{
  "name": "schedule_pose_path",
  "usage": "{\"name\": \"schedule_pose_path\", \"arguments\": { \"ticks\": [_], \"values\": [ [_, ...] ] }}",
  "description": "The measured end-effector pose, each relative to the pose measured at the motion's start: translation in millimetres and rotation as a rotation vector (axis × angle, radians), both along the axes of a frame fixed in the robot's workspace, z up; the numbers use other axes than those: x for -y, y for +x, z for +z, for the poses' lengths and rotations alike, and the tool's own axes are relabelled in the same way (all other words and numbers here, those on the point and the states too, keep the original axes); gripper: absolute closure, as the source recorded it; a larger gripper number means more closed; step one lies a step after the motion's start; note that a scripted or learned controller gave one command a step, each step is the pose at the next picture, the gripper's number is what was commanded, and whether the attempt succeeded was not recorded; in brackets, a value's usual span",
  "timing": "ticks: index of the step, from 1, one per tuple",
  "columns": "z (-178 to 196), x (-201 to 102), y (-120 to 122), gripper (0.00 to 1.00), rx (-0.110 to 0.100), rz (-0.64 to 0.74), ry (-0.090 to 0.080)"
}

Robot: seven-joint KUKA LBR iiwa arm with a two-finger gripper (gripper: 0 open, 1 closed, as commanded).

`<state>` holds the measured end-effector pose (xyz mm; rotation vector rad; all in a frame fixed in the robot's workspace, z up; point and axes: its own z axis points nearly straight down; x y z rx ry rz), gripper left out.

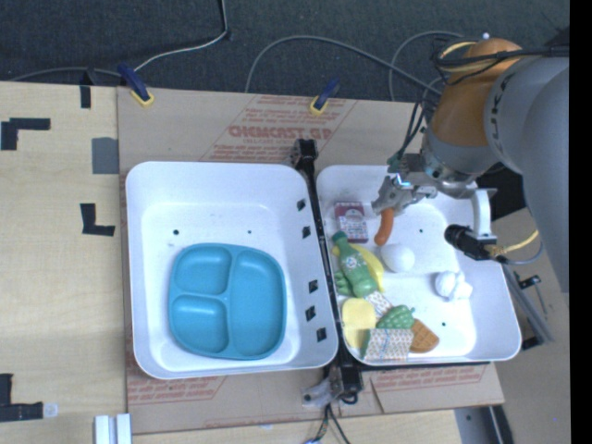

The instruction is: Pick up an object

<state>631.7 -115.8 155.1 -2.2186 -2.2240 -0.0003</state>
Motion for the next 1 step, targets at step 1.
{"name": "schedule_pose_path", "arguments": {
  "ticks": [1],
  "values": [
    [56.3,-54.5,-80.8,1.0,-0.001,0.0,0.0]
  ]
}}
